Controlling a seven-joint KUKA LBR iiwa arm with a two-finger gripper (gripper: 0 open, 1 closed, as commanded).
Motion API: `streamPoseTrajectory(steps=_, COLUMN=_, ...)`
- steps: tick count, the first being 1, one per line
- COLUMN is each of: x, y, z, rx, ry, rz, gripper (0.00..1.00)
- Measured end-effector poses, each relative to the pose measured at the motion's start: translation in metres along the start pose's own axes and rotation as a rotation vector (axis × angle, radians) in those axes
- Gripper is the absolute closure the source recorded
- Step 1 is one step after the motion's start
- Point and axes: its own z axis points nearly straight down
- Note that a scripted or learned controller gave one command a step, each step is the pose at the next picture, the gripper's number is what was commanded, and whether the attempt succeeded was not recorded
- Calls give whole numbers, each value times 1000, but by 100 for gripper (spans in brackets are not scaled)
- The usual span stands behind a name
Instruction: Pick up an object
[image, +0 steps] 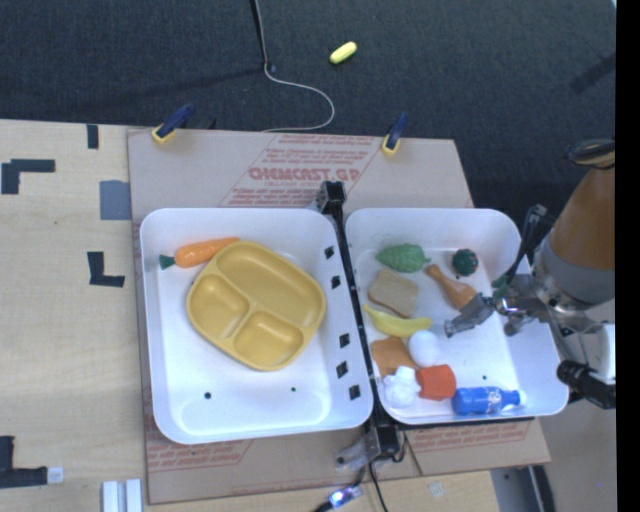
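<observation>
Several toy foods, nearest the drumstick (451, 286), lie beside the tool (470, 320).

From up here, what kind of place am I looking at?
Probably a robotics lab test bench: a robot arm reaches over two white bins, which hold toy food like a banana and a yellow divided plate.
</observation>
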Motion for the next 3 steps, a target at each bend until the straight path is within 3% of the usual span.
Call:
streamPoseTrajectory(steps=1, x=0, y=3, z=-5, rx=-11, ry=-2, rz=-3, gripper=0)
streamPoseTrajectory(steps=3, x=2, y=14, z=115, rx=-6, ry=-1, rz=-4, gripper=0)
